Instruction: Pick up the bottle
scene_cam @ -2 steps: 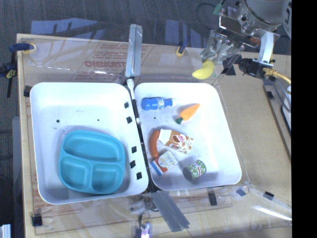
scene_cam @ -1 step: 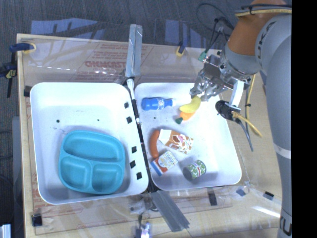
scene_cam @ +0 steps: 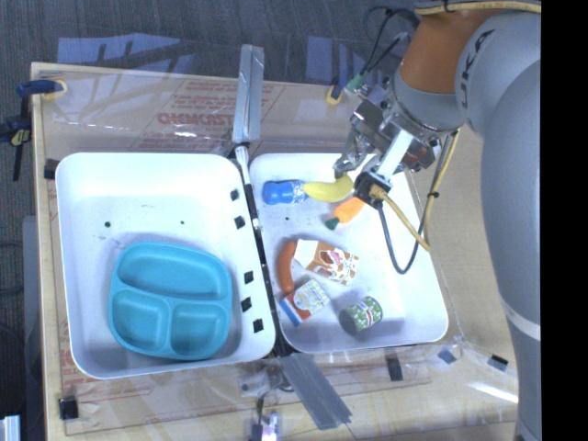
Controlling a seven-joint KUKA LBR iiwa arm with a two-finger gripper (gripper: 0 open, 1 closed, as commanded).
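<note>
The grey arm (scene_cam: 487,108) with its orange band is reaching in over the right bin (scene_cam: 423,288), and the table (scene_cam: 138,108) under both bins is showing faint red printing too blurred to read. The left bin (scene_cam: 83,209) is holding a blue divided tray (scene_cam: 172,299). The gripper (scene_cam: 363,168) is hanging above the back of the right bin, just over a yellow banana (scene_cam: 329,190); whether it is spread or clenched cannot be told. The blue bottle (scene_cam: 282,192) is lying on its side at the back left of the right bin, its long axis running left to right, and its right end is touching the banana. Further forward are lying a red sausage (scene_cam: 288,263), an orange carrot (scene_cam: 348,210), a printed carton (scene_cam: 332,262), a small packet (scene_cam: 308,299) and a green-labelled can (scene_cam: 362,314); their writing is illegible.
</note>
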